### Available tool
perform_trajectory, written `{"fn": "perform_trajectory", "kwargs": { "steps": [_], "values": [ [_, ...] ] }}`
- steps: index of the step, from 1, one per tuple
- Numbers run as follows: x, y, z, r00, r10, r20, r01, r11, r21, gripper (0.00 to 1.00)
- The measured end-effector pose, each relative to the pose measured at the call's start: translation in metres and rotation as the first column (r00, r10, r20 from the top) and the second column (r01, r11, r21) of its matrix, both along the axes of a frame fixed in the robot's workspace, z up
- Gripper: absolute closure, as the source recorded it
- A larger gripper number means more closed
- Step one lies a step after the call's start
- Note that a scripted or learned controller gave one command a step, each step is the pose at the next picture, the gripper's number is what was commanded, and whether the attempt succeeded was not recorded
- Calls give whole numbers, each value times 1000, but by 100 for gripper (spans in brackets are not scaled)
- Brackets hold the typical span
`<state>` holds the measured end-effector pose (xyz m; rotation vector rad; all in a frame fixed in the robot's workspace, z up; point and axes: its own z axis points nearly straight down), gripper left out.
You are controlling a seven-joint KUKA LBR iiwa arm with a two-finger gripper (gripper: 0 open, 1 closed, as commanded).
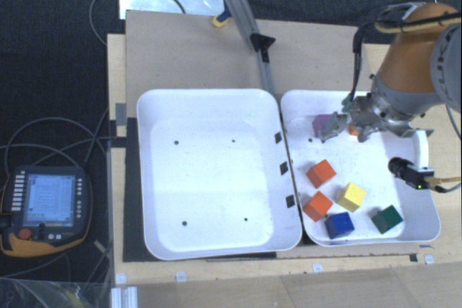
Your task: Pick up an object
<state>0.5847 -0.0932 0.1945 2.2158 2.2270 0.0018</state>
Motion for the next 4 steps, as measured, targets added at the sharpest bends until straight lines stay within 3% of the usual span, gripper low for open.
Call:
{"fn": "perform_trajectory", "kwargs": {
  "steps": [1, 3, 4],
  "values": [
    [0, 0, 0, 1000, -2, 1, 2, 1000, 0, 0],
    [-5, 7, -97, 1000, -2, -4, 2, 1000, 0, 0],
    [-3, 6, -83, 1000, 0, 2, 0, 1000, 0, 100]
  ]
}}
